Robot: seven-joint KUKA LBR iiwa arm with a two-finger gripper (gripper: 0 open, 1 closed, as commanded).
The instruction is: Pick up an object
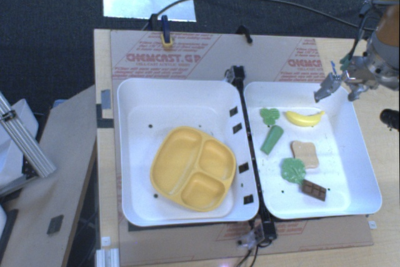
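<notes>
A wooden bench (pixel 69 134) on dark carpet holds two shallow white bins side by side.
The left bin (pixel 134 103) holds a yellow divided tray (pixel 192 167). The right bin (pixel 359 159) holds a banana (pixel 304 117), two broccoli pieces (pixel 269 115), a green stick (pixel 271 139), toast (pixel 304 154) and a chocolate bar (pixel 314 190). The gripper (pixel 341 89) hovers above this bin's far right edge, fingers spread apart, holding nothing.
</notes>
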